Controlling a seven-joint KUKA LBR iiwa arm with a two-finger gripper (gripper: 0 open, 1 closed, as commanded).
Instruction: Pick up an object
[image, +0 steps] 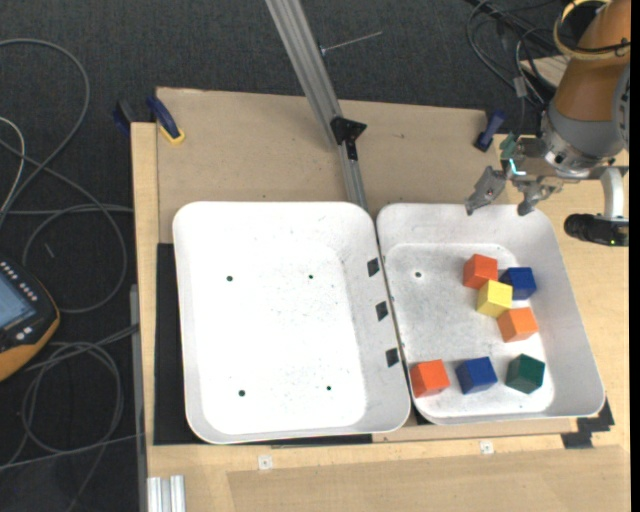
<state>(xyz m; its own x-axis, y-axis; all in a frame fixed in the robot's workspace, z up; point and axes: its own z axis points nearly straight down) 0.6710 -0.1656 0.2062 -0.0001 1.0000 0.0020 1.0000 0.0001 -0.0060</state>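
1. Looking down from the left, I see two shallow white bins side by side on the wooden bench (250, 140): the left bin (190, 300) and the right bin (575, 340), their inner rims touching along the middle.
2. Counting across the floor of the left bin, I find four small dark dots and a scatter of fine specks.
3. Along the seam between the bins sit three small dark clips, one above another, and a grey metal bar (320, 95) slants down from the top toward that seam.
4. All seven blocks lie in the right bin, and I count them by colour: three orange, two blue, one yellow, one green.
5. The front row, from the left, reads orange block (430, 377), blue block (476, 374), green block (525, 373), each standing a little apart from its neighbour.
6. Farther back is a tight cluster of four: a second orange block (480, 270), a yellow block (494, 298) just below it, a second blue block (519, 282) to the right, and a third orange block (517, 323) under the yellow one.
7. My one gripper (498, 200) hangs over the far rim of the right bin, well apart from the cluster; its two fingers (482, 194) are spread wide with only air between them, so I hold none of the blocks.
8. My grey arm with its orange band (590, 85) rises toward the top right corner.
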